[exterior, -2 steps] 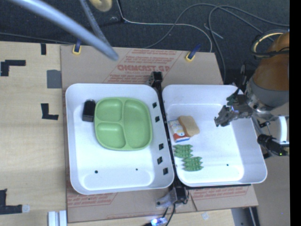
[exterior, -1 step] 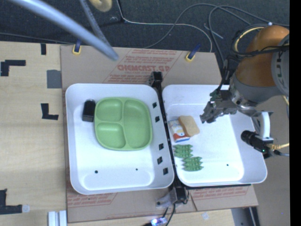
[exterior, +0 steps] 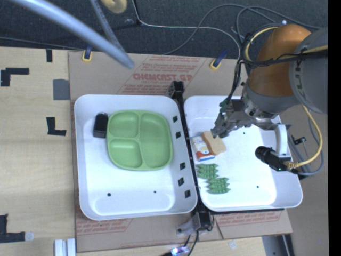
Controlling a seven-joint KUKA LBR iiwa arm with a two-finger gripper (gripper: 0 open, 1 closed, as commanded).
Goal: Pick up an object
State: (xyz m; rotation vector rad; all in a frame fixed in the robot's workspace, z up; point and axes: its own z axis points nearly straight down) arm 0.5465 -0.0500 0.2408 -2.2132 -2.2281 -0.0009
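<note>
My gripper (exterior: 220,131) hangs over the right bin (exterior: 256,196), its tips just above a tan block (exterior: 215,144) that lies near the bin's left wall. Beside the block sits a small red and white packet (exterior: 201,149). Two green pea pods lie below them, one (exterior: 207,170) above the other (exterior: 218,185). From this angle I cannot make out how the fingers stand. Nothing is visibly held.
The left bin (exterior: 88,143) holds a green divided plate (exterior: 140,140) and a small black object (exterior: 100,125) at the plate's left. A black divider with clips (exterior: 183,143) runs between the bins. A black fitting with cables (exterior: 273,159) hangs off the arm over the right bin.
</note>
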